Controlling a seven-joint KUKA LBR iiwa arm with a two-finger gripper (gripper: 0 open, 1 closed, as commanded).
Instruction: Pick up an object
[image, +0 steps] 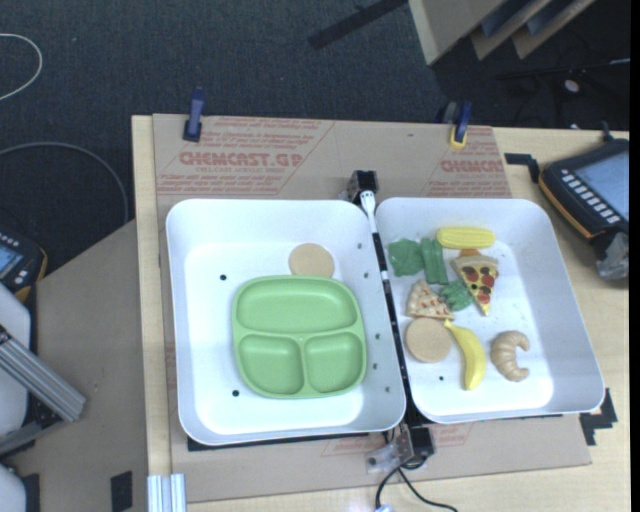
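The right bin (560, 300) holds several toy foods. A yellow corn cob (465, 238) lies at its back, with green leafy pieces (408, 256) to its left. A pizza slice (479, 279) sits under the corn, and a second slice (427, 300) lies nearer the bin divider. In front of these are a tan round cookie (429, 340), a banana (469, 358) and a croissant (511, 355). In the left bin (195, 300) rests a green divided plate (298, 335), and another tan cookie (311, 261) lies just behind it.
Both bins stand on a cardboard-covered bench (300, 155). A blue clamp (194, 115) and a yellow clamp (459, 125) grip its back edge. A yellow-cased tablet (598, 190) lies at the right, close to the right bin's far corner.
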